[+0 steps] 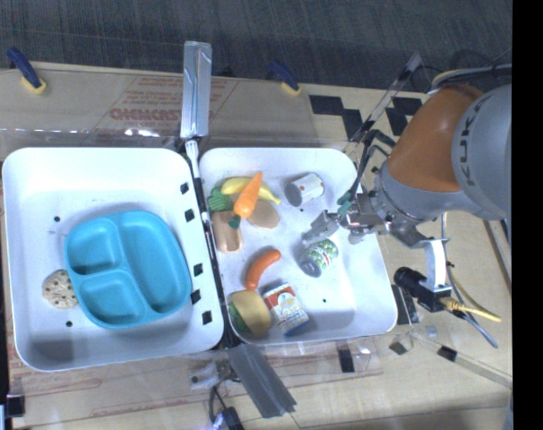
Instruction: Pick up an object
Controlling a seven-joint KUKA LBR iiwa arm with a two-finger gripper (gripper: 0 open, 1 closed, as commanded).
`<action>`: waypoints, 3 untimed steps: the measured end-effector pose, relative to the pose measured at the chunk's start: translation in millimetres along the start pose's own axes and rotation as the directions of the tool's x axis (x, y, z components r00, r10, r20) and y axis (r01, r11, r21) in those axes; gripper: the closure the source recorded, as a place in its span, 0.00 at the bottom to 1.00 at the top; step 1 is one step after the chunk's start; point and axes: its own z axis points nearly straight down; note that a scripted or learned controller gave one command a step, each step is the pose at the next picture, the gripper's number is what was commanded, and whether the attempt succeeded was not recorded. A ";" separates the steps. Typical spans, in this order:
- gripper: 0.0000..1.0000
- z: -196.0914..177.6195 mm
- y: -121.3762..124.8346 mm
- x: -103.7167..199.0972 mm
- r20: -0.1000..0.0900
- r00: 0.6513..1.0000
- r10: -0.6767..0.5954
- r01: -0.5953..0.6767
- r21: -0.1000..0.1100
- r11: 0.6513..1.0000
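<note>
Arm [451, 150]: grey, orange band, reaching in from right over right bin [366, 316]. Left bin [30, 330]: blue tray [126, 267], cookie [60, 288] just beside its left edge. Right bin, left half: banana [238, 187], carrot [248, 195], potato [265, 214], sausage [262, 266], carton [288, 309], burger [250, 313]. Right half: white cup [305, 188], tipped; green can [322, 255]. Gripper [323, 229]: just above can, between can and cup, grasping nothing visible; finger spread cannot be told.
</note>
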 end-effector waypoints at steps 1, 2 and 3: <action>0.00 94.4 11.3 38.9 0.005 0.994 -0.111 0.111 -0.016 0.994; 0.00 98.1 108.1 63.0 0.016 0.975 -0.220 0.221 -0.010 0.975; 0.00 103.5 56.7 65.5 0.003 0.976 -0.219 0.219 0.000 0.976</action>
